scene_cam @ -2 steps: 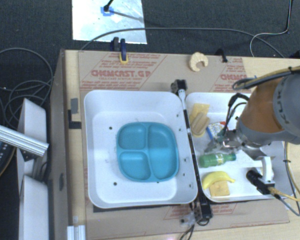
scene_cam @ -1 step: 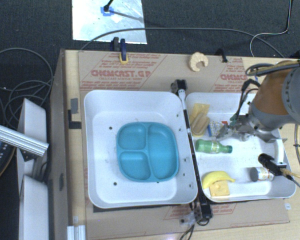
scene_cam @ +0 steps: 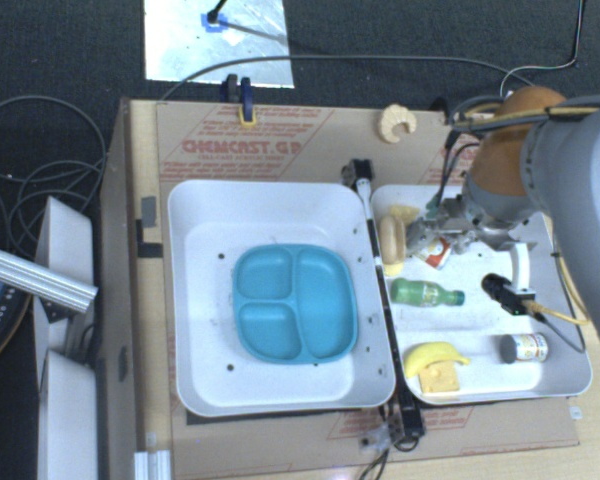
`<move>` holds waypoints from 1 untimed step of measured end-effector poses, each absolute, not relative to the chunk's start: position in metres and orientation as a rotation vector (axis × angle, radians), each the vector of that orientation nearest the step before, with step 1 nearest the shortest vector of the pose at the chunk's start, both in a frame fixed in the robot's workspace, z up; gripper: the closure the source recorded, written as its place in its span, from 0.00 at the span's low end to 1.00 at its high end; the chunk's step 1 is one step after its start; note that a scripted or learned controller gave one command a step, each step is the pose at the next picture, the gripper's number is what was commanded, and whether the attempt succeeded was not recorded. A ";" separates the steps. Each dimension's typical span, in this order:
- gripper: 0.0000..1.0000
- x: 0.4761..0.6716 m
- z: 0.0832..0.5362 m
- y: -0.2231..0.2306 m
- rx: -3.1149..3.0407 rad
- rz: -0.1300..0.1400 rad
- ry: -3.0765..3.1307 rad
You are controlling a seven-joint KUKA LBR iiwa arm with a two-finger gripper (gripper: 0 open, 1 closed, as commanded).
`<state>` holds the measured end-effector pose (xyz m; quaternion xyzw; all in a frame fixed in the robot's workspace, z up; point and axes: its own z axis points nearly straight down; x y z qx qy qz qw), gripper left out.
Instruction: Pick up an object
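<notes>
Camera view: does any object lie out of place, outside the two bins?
Yes. A small cream-coloured object lies on the cardboard behind the right bin, outside both bins, unlike the other items.

Left bin [scene_cam: 195,268]: white plastic, smooth, faint sheen. Blue divided tray [scene_cam: 295,303] in it: moulded plastic, matt to satin. Right bin [scene_cam: 570,373], same white plastic. At its 9 o'clock, green bottle [scene_cam: 427,293]: translucent glossy plastic. At 6 o'clock, banana [scene_cam: 432,356]: smooth, looks plastic. At 4 o'clock, small can [scene_cam: 523,348]: metallic body, shiny. Bench board [scene_cam: 242,138]: tan printed cardboard, matt. Floor [scene_cam: 50,48]: dark carpet, rough. At 12 o'clock, floor sheet [scene_cam: 218,28]: reflective, foil-like. Arm [scene_cam: 570,178]: smooth grey casing.
</notes>
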<state>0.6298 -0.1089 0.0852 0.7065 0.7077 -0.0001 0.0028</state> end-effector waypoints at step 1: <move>0.00 0.660 0.086 -0.096 2.218 -0.018 2.224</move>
